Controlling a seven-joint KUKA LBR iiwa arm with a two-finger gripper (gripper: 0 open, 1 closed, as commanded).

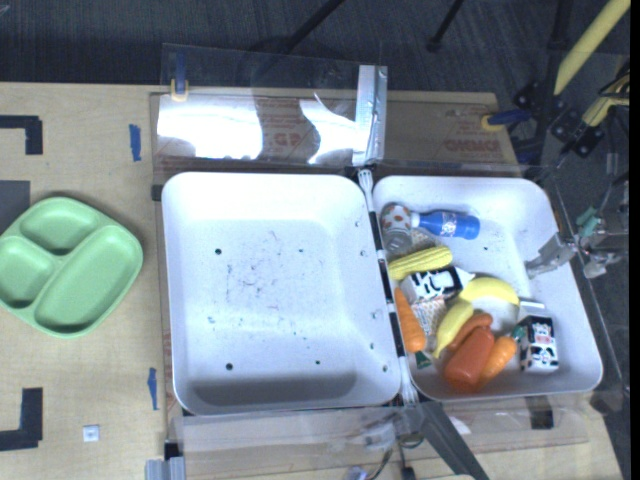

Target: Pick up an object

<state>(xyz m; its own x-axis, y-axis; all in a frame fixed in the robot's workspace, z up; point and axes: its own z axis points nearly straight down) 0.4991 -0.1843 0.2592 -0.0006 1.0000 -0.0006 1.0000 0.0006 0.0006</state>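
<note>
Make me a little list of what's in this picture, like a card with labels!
left bin: no toys in it
right bin: pile of toys
toys: blue bottle, corn, banana, carrot, cow-patterned cup
beside the bins: green divided plate on the bench
gripper: at the right bin's right edge, holding nothing I can see

Two white bins (265, 193), one green divided plate (65, 264), one blue bottle (447, 225), one corn cob (420, 260), one banana (480, 298), one carrot (410, 328)

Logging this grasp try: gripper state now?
Gripper: at the right bin's right wall, above the toy pile; open or shut cannot be told.
</note>
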